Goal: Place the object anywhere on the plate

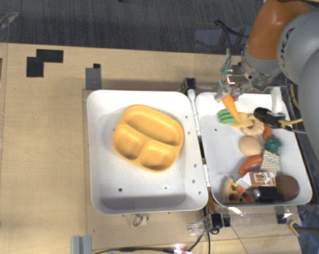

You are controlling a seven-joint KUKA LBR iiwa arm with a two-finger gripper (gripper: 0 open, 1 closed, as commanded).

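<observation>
The wooden table [43, 157] fills most of the frame, with dark carpet along the top. On it sit two shallow white bins side by side: the left bin [104, 194] in the middle of the frame and the right bin [218, 163] toward the right edge. The grey arm [302, 41] with its orange band comes in from the upper right corner. A yellow plate [147, 136] with three compartments lies in the upper middle of the left bin, slightly tilted toward the lower right. The right bin carries a crowd of toy foods along its right side and bottom: a brown round thing [286, 186] at the lower right, a beige egg-like thing [250, 146] in the middle, a red sausage-like piece [250, 164] just below it, and a small printed box [262, 178] beneath that. The hand [229, 91] hangs at the upper left corner of the right bin, pinching the top of a carrot [231, 107], whose orange body slants down to the lower right with its green end [224, 115] beside it. The carrot is in the right bin, well apart from the plate.
</observation>
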